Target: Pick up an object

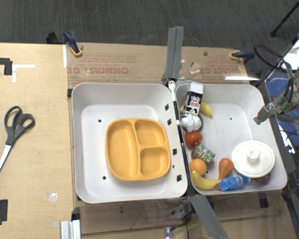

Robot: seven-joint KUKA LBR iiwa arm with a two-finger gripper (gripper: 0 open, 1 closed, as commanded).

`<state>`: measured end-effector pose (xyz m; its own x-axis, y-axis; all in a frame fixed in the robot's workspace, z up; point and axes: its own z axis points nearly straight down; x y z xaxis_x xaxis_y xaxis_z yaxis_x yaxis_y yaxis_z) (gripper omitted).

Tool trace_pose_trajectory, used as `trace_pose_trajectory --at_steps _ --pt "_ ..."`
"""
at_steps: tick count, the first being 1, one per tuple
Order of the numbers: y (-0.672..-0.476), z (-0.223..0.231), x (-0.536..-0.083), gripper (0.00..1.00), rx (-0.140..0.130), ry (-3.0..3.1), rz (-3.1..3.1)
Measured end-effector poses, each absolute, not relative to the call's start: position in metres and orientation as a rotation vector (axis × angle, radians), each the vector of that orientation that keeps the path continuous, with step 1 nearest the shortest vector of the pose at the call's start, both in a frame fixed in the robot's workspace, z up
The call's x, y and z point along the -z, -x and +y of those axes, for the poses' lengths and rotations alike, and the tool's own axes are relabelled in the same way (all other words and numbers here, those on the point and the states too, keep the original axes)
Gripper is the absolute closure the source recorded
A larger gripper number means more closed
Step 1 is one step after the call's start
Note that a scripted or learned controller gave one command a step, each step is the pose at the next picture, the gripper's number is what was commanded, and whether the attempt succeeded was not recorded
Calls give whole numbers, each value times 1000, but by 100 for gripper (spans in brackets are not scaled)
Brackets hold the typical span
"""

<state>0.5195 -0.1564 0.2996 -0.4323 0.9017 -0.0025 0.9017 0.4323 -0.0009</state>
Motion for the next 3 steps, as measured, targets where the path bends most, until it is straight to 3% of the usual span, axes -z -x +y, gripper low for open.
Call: trace_pose_trajectory --at_steps 1,2,3 --pt "-494 -102 -113 100 2 -1677 2659" --pt "-479 -156 -311 100 2 -1536 2738" --pt "-500 -44 -268 100 2 -1515 2753"
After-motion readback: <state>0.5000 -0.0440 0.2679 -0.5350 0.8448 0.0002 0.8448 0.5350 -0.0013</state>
